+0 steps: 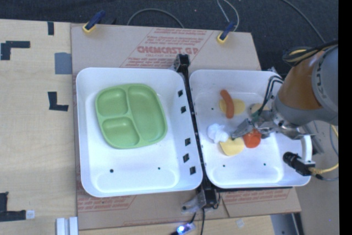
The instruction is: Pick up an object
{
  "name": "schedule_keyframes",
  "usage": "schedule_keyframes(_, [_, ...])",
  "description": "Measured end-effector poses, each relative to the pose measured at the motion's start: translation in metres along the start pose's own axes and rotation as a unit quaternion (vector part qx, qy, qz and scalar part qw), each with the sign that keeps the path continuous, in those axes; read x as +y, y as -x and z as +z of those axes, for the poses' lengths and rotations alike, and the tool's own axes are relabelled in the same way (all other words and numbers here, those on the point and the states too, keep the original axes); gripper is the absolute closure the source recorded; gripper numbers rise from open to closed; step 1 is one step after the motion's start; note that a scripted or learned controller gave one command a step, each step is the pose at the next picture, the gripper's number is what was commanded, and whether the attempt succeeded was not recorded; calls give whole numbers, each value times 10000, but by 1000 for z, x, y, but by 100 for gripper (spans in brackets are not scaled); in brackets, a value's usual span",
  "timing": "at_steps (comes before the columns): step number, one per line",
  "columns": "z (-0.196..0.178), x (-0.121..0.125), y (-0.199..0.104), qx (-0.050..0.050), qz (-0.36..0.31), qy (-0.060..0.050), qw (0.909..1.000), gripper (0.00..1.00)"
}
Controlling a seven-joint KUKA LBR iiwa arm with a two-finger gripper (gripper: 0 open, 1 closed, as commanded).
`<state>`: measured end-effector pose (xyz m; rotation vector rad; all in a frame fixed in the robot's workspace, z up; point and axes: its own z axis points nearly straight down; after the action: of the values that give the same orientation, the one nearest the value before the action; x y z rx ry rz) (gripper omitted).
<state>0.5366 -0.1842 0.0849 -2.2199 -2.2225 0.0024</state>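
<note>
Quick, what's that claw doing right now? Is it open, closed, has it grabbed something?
Claw: low in the right bin among the small toy foods; open or closed, or gripping anything, cannot be told.

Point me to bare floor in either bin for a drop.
Left bin: open strip between the green divided plate and the near wall. Right bin: bare near edge below the yellow piece. Crowded mid-bin, where the gripper sits among the red sausage, white piece and orange-red piece.
</note>
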Motion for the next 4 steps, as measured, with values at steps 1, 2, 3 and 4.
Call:
schedule_keyframes(1, [-12,1,1,-12,0,19,10000,100])
schedule_keyframes(2, [-53,5,1,5,1,8,10000,100])
schedule_keyframes(3, [-107,8,-9,5,-4,7,10000,100])
schedule_keyframes(4, [-152,8,-9,1,-4,12,10000,100])
